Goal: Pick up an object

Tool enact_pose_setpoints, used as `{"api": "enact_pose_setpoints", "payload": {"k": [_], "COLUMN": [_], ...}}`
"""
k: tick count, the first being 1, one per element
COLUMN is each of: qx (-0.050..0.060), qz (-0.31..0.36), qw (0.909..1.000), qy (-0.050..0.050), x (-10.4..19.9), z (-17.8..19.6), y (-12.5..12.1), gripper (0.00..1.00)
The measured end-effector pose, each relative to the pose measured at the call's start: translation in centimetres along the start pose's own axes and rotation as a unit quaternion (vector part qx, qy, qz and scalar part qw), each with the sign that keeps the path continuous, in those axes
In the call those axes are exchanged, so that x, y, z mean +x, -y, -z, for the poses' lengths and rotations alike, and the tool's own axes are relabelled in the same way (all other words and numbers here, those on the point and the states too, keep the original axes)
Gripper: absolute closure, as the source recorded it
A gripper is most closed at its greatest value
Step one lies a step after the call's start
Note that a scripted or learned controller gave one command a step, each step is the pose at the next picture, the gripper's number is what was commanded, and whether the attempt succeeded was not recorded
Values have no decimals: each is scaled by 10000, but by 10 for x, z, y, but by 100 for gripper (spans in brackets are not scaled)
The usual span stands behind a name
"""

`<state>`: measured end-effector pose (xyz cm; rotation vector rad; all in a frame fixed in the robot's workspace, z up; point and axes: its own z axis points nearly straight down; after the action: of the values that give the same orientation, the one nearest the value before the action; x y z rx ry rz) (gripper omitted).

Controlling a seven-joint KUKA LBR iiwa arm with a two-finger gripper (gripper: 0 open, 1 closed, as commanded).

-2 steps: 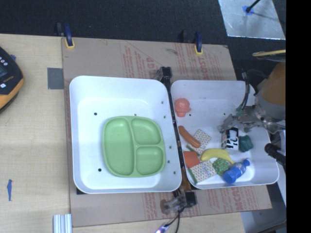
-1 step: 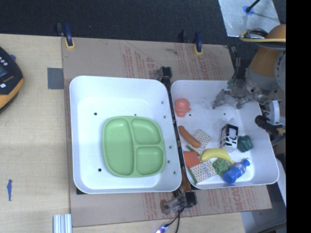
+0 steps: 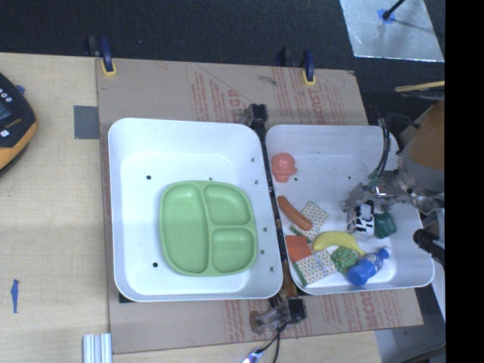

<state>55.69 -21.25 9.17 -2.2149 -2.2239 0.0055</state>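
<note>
Now: gripper [image 3: 368, 203] low in the right bin [image 3: 333, 138], directly above the black-and-white toy [image 3: 364, 219].
Finger state cannot be told; centre on the toy, avoiding the banana [image 3: 336, 240] beside it.

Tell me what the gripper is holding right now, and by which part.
It cannot be told. The gripper sits low in the right bin over a black-and-white toy, but whether that toy is gripped is unclear.

A robotics lab: clamped cardboard [image 3: 227, 89] under two white bins [image 3: 121, 203].

Arm in from right, wrist bent down, end effector [image 3: 366, 203] low, finger state unclear.
</note>
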Motion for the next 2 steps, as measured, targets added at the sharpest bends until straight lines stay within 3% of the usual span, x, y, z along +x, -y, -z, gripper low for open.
{"api": "enact_pose_setpoints", "payload": {"k": [1,2], "qx": [-9,-15], "qz": [18,11], "qw": [10000,10000], "qy": [8,-3], "x": [-1,59], "z": [12,61], "y": [-1,-39], "gripper": [100,100]}}
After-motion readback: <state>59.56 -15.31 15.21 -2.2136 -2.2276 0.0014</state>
